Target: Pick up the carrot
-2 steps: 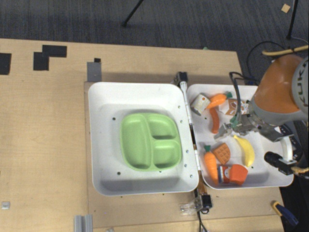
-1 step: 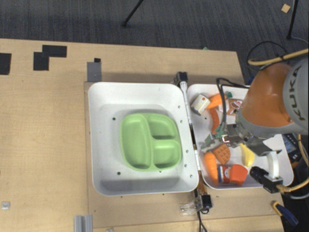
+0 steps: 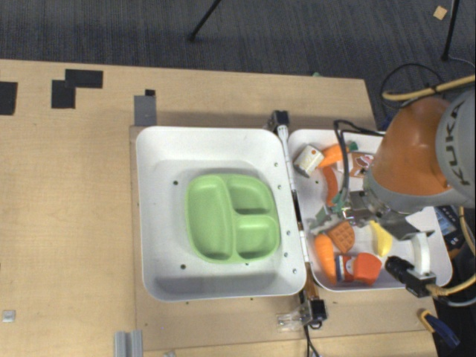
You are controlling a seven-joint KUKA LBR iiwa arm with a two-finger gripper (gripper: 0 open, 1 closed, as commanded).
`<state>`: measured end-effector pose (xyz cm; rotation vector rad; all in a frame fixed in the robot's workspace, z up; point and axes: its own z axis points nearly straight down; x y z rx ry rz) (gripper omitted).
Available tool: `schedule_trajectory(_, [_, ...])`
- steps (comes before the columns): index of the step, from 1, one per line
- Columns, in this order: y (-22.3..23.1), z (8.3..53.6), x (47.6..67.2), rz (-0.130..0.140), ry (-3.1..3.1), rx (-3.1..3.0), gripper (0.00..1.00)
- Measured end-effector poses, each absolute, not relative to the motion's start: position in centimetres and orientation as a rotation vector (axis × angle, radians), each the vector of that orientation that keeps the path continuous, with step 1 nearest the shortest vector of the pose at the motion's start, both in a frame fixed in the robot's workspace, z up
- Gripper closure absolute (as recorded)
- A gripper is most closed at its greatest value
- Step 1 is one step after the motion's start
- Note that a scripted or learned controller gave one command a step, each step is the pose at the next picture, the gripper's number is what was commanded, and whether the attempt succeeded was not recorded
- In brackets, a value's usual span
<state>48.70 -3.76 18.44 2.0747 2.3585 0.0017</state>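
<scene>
the gripper (image 3: 338, 213) hangs low in the right bin (image 3: 361, 288), about the middle of its left half. its tip is lost among cables and clutter, so whether it is released or clenched i cannot tell, and nothing shows as held. it sits just beyond a waffle (image 3: 343, 235) and just this side of the lower tip of the carrot (image 3: 329, 175); i cannot tell whether it touches either.

the arm (image 3: 413, 158) reaches in from the right, its orange band bulking over the right half of that bin and hiding what lies under it.

nearest in the right bin, a red can (image 3: 361, 268) lies by the front wall. a stubby orange lump (image 3: 324, 250) lies just left of the can and touches it. the waffle, tan and gridded, sits right behind them, and a banana (image 3: 381, 240) lies to its right, beside the arm. farther back the carrot, long, orange and bent, runs from mid-bin towards the far wall. a white piece (image 3: 306, 159) lies against its left side, in the far left corner.

the left bin (image 3: 160, 199) sits alongside, wall to wall with the right one, and holds a green divided plate (image 3: 230, 218) flat on its floor, well apart from the gripper. both bins rest on the bench (image 3: 67, 236).
</scene>
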Motion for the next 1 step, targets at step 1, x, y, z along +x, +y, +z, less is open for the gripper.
schedule_trajectory(1, [-3.76, 18.43, 48.70, 0.002, 2.358, 2.075, 0.00])
